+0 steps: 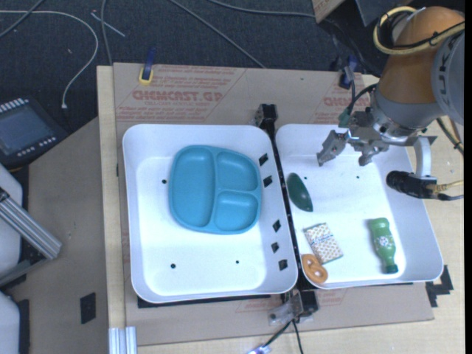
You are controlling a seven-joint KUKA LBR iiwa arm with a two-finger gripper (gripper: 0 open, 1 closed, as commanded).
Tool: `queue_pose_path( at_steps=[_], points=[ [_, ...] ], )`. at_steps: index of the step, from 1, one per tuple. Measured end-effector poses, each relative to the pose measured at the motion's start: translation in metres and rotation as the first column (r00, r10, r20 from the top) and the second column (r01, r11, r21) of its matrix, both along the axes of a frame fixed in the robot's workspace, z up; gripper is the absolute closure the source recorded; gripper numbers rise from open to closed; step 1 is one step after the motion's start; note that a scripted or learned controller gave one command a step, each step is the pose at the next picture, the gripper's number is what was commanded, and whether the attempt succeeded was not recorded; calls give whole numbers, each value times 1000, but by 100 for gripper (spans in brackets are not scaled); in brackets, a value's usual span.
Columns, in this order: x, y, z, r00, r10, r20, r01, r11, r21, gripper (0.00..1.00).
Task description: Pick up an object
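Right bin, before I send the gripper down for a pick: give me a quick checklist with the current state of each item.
1. Gripper above the right bin, not over the left bin: ok.
2. Fingers spread and nothing between them: ok.
3. Gripper lined up over a target: not ok; it hangs over bare floor near the bin's far wall, apart from every object.
4. Nearest candidate, the dark green object, lies free of its neighbours: ok, though it sits close to the divider.
5. Green bottle lying flat with room around it: ok.
6. Patterned packet clear of the orange ring: cannot tell; they look touching.
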State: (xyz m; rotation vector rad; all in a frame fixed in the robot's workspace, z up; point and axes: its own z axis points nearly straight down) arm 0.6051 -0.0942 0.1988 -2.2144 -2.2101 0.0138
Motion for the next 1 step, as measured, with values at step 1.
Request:
queue_pose_path(
  at_steps=[1],
  points=[
    [3,0,8,1000,3,14,-3,1000,-1,0]
  ],
)
